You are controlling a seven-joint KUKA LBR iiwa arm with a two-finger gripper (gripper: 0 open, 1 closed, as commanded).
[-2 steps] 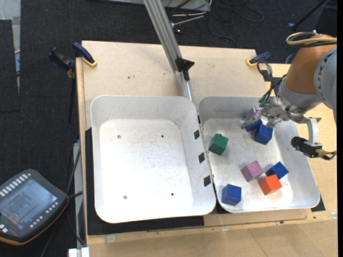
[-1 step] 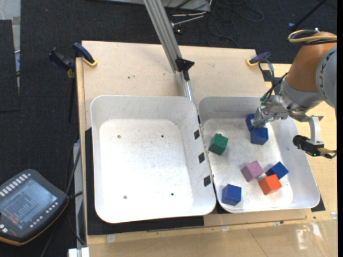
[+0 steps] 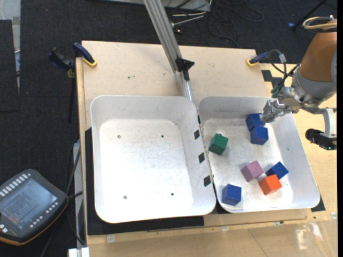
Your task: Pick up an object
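From my feed the gripper (image 3: pixel 269 113) is hanging over the right bin (image 3: pixel 300 159), right at the top blue cube (image 3: pixel 253 121), with another blue cube (image 3: pixel 259 135) just below it. Green cube (image 3: pixel 218 143) sits off to the left.

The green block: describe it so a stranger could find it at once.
Look in the right-hand white bin, along its left side near the divide between the two bins. The green block sits there alone; the other blocks are blue, purple or orange, so it is the only green one.
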